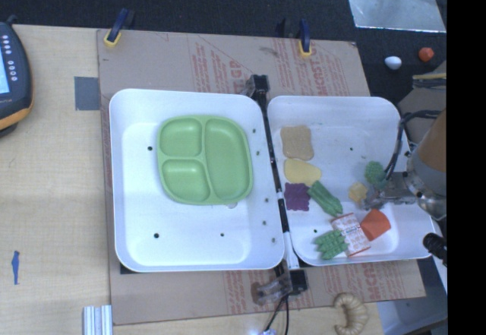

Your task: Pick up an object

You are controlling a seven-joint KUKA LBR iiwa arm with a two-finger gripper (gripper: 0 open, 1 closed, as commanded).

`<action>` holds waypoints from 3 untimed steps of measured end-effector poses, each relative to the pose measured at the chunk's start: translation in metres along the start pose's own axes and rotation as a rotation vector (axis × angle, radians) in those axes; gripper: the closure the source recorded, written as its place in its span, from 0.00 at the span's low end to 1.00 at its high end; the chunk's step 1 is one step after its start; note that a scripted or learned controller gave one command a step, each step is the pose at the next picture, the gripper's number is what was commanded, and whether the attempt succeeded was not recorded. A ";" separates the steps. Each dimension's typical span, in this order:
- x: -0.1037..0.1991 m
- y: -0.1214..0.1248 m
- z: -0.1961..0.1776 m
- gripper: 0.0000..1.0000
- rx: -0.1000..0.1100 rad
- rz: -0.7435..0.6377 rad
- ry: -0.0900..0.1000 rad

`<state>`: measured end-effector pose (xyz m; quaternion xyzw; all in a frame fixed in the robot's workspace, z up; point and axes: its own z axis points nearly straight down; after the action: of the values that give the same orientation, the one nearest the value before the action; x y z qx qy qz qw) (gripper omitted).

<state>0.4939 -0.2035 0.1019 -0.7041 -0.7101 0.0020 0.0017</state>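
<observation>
Grey metal gripper [377, 198] hangs low at the right side of the right white bin [342, 107]; whether it grips anything I cannot tell. Just below it, nearly touching, lies an orange-red wedge-shaped block [376, 224], beside a small red-and-white printed packet [351, 234]. Left sits 1 small yellow lump [358, 191].

Two bins [121, 174], one green plate [205, 159]
</observation>
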 end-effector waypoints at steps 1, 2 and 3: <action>0.000 0.000 0.000 0.00 0.000 0.000 0.000; -0.009 0.025 0.010 0.00 -0.004 0.003 -0.001; -0.009 0.085 0.009 0.00 -0.008 0.002 0.000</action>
<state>0.5794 -0.2113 0.0928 -0.7048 -0.7094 -0.0008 -0.0012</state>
